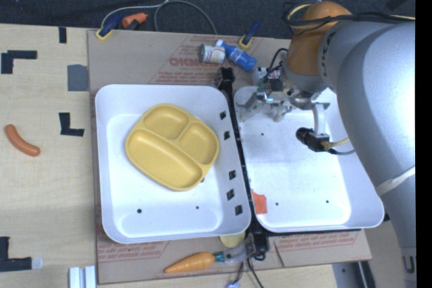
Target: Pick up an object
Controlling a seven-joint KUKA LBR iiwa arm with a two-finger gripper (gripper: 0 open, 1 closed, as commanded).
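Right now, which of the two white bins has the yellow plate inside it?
The left bin, farther from the arm, holds the yellow divided plate. The right bin lies under the end effector and holds no plate.

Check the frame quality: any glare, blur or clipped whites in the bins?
Camera view: both white bins are bright, near washed out, yet their rims still read; yellow divided plate is sharp with soft shading; the arm nearest the lens looks soft and oversized; the gripper area is cluttered and dim.
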